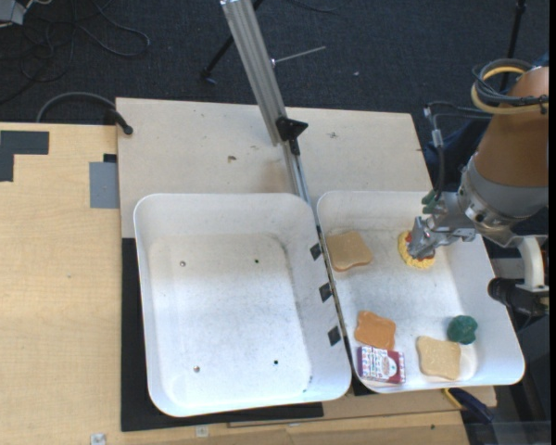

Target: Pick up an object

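An aluminium post [259, 63] leans up and left of the hand [427, 240]. Black cables [74, 21] lie farther up-left, and the pale wooden tabletop [46, 286] spreads far left.

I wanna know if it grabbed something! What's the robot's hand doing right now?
End effector: down over the round yellow object in the right bin; a grasp cannot be told.

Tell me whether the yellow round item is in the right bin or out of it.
In. The yellow round item lies on the right bin's floor near its far side, with the hand directly over it.
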